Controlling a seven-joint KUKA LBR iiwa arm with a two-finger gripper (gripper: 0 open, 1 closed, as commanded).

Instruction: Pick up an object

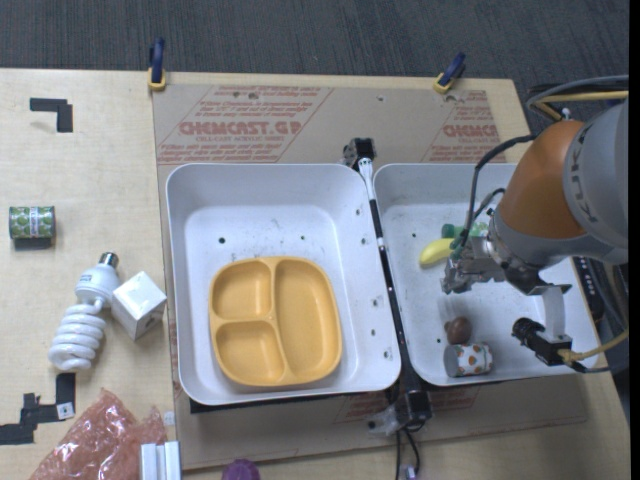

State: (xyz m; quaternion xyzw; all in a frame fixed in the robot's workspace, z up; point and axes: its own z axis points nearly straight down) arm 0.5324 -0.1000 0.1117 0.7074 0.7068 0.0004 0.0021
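2 white bins (190, 218) are seen on brown board printed with red lettering (240, 118). A yellow-orange tray (275, 320), a yellow banana (436, 253) and a brown ball (457, 329) are shown.

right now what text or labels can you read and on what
"CHEMCAST. G P" in red, on the brown board behind the left bin.
"CHEMCAS", cut off by the arm, on that board behind the right bin.
Smaller red lines under both: too blurred to read.
Green can label: too small to read.
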